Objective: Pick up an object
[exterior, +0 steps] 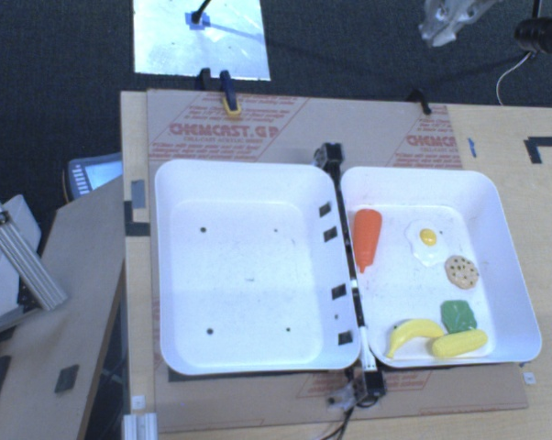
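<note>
White bins sit side by side on the desk (258,122); the right bin (510,236) holds a carrot (366,236), egg (426,242), cookie (460,270), banana (412,333), green piece (458,313) and corn (459,342). Up top, the hand (444,18) hangs well apart; its state I cannot tell

A wooden bench (285,117) carries two shallow white bins set side by side on a brown sheet printed with red lettering (223,128). The left bin (171,246) touches the right bin (510,246) along a central seam fitted with black clips (331,235). Beyond the left bin, at the bench's far edge, sits a yellow-and-black clamp (229,94).
</note>
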